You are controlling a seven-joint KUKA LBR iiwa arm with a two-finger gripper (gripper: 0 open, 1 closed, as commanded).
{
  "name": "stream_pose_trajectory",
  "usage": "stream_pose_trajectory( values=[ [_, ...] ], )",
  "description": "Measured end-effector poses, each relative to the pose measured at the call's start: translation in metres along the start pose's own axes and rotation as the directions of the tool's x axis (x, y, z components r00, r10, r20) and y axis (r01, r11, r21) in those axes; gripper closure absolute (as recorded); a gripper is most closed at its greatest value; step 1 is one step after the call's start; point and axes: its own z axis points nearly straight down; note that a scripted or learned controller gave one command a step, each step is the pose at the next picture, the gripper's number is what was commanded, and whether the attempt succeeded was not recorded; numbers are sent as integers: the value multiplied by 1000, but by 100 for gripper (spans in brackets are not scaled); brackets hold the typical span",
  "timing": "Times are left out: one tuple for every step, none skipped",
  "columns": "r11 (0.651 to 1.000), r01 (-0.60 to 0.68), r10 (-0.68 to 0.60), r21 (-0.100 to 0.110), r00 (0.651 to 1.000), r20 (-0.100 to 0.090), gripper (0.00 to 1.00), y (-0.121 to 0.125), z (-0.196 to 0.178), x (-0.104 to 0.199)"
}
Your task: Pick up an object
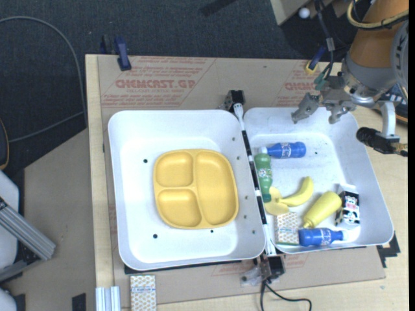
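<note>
My gripper (pixel 319 111) hangs over the far edge of the right bin (pixel 373 173), fingers spread apart with nothing between them. My wrist sits just above it, the orange band behind that, and the arm leads off to the right of the view.

Nearest to me is the blue bottle (pixel 284 150), lying on its side just below my fingertips in the view and a little to their left. Its long axis runs left to right across the bin, white cap pointing right. My fingers look spread roughly along that same line, so I judge I would have to turn the wrist to close across the bottle's narrow width.

Just beyond it, further left, the green bottle (pixel 262 171) lies along the wall between the bins, its long axis running away from me.

Further off, the banana (pixel 299 192) curves diagonally beside a yellow scoop-like piece (pixel 277 206). Past that, the yellow bottle (pixel 322 208) lies slanted, touching a small black-and-white toy (pixel 351 208).

Farthest in this bin, a second blue bottle (pixel 319 237) lies left to right against the near wall.

Well apart, the left bin (pixel 130 173) holds a yellow divided plate (pixel 194 188).
</note>
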Motion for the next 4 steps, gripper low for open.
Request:
stream_pose_trajectory(
  values=[
    [1000,-1,1,1,1000,0,0,-71,59,3],
    [1000,-1,1,1,1000,-1,0,-127,112,11],
    [1000,-2,2,-3,1000,0,100,-127,102,11],
    [1000,2,-2,-3,1000,0,100,-62,11,72]
  ],
)
